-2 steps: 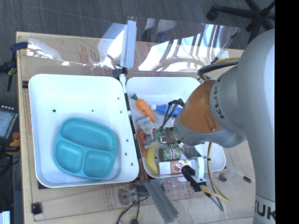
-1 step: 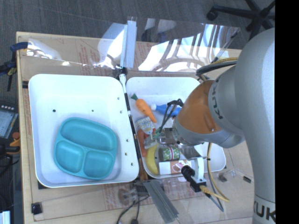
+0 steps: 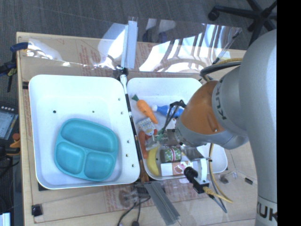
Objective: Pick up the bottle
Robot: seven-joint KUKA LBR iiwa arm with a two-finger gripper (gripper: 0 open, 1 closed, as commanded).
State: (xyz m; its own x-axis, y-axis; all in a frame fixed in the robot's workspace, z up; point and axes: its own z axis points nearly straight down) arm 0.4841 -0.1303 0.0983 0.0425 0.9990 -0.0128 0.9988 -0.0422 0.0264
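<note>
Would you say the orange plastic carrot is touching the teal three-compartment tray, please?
Apart. The camera view shows the orange plastic carrot in the right white bin and the teal three-compartment tray in the left white bin, bin walls between.

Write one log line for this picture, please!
arm: over right bin | gripper: low among items | bottle: lying by gripper | left bin: teal tray

The right bin (image 3: 197, 84) is crowded along its left side and near end, where a carrot (image 3: 145, 109), a small packet (image 3: 146, 125), a banana (image 3: 152, 161) and a white bottle (image 3: 173, 168) are packed close together, and much of it is covered from above by the arm (image 3: 211, 114). Bare floor is seen only at its far end. In the left bin (image 3: 75, 91), the near half is taken up by a teal divided tray (image 3: 86, 149), while the far half is left free.
</note>
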